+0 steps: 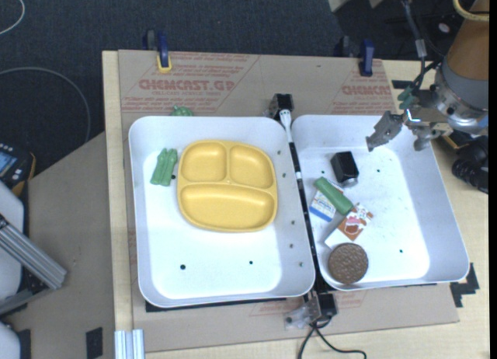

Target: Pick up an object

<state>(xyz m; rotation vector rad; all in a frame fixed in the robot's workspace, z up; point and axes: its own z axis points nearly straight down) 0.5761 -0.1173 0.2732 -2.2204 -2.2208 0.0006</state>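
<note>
We saw the gripper hanging over the far right corner of the right bin, its two fingers spread apart with nothing between them. The things to pick lay below and to its left in that bin: a small black block, a green bar lying across a blue-and-white packet, a red-and-white packet and a round brown disc near the front edge. In the left bin sat a yellow divided plate with a green toy just beside it.
</note>
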